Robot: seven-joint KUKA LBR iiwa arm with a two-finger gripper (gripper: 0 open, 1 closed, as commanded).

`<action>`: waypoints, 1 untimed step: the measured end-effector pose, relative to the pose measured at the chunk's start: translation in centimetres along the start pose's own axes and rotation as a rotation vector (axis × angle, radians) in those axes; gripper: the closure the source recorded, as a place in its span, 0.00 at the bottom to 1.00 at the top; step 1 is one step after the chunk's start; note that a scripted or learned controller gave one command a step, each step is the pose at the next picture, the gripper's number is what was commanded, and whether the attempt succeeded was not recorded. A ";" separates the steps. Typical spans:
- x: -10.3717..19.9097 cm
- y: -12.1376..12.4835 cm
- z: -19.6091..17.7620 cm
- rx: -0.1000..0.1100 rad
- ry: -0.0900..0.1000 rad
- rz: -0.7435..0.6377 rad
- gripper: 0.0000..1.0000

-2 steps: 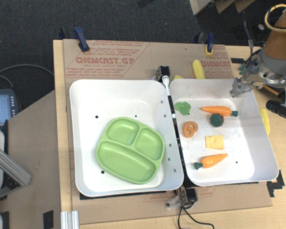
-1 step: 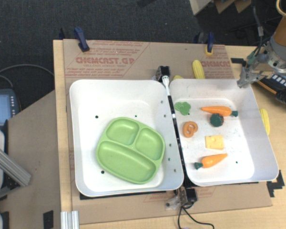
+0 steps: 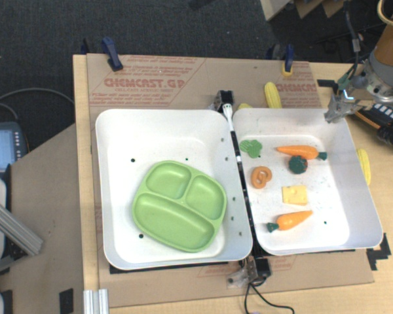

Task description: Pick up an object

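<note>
The right bin (image 3: 354,231) holds several toy foods: an orange carrot (image 3: 298,152), a dark green round piece (image 3: 297,165), a green leafy piece (image 3: 251,148), a brown pretzel (image 3: 261,176), a yellow cheese square (image 3: 295,195) and a second carrot (image 3: 291,220) near the front. My gripper (image 3: 336,106) hangs over the far right corner of this bin, above and to the right of the first carrot. Nothing shows in its grasp.
The left bin (image 3: 111,175) carries a light green divided plate (image 3: 179,205). A yellow corn cob (image 3: 272,95) lies on the board behind the right bin. A yellow piece (image 3: 364,165) lies just outside that bin's right rim. Blue clamps (image 3: 112,53) hold the board's far edge.
</note>
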State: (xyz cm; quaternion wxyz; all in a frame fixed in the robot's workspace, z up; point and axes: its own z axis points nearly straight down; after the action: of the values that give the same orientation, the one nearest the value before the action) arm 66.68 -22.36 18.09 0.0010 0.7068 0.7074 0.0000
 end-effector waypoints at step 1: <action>0.1 0.0 0.0 0.001 0.000 0.001 1.00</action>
State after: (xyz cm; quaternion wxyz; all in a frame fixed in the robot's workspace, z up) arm 66.67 -22.29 18.06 0.0007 0.7070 0.7072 -0.0002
